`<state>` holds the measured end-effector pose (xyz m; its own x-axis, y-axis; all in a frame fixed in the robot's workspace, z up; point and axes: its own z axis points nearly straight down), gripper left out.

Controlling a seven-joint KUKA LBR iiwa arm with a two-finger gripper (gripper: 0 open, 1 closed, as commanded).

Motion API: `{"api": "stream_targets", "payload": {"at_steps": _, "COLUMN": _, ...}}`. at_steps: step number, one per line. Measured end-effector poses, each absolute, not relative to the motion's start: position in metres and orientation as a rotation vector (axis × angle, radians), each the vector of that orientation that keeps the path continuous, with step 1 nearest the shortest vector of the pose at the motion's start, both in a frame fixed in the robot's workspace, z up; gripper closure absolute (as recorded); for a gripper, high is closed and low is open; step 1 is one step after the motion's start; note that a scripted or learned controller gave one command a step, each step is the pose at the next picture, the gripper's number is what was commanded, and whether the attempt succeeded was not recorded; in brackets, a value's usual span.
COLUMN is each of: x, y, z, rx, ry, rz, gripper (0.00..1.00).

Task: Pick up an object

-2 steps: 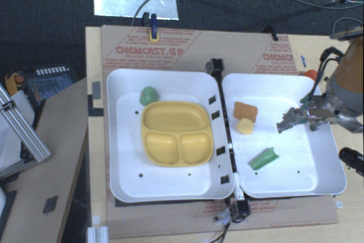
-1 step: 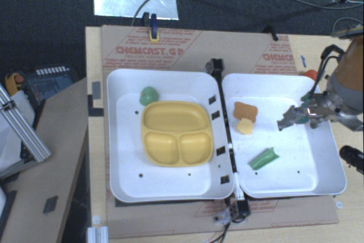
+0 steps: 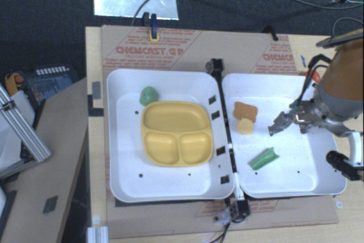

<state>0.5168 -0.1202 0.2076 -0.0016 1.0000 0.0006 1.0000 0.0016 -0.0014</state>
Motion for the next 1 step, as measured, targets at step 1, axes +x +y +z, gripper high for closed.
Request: {"api": "stream_targets", "payload": {"at_steps": 1, "x": 0.5112, "y": -0.121, "z": 0.1641, "rx": -2.219, "ry": -2.22, "rz": 0.001, "gripper": 0.0}}
